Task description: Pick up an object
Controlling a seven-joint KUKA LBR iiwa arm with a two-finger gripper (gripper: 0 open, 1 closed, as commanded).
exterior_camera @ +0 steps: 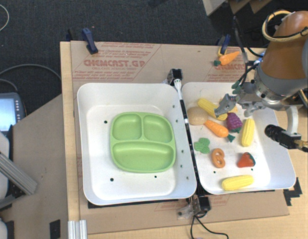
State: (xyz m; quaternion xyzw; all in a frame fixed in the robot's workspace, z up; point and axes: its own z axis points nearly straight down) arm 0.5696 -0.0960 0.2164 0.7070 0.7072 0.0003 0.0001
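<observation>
While the left bin (89, 133) holds a green divided plate (142, 141) lying flat near its middle, the toy food is all gathered in the right bin (278, 176). Just past the divider between the bins sits a pale round bread roll (196, 116), and below it a green broccoli piece (202, 145). A yellow corn cob (207, 105) lies tilted just right of the roll, with an orange carrot (216, 128) slanting beneath it. Lower down lie a pretzel (218, 158) and, near the front wall, a yellow banana (237, 182). A purple bunch of grapes (234, 121) sits just beside a second, upright corn cob (247, 132), and a red strawberry (246, 160) lies below them. Outside the bin, on the cardboard at the back, rests another small carrot (227, 59). The gripper (232, 105) hangs over the first corn and the grapes, reaching in from the right; whether it is grasping anything cannot be made out at this angle.
</observation>
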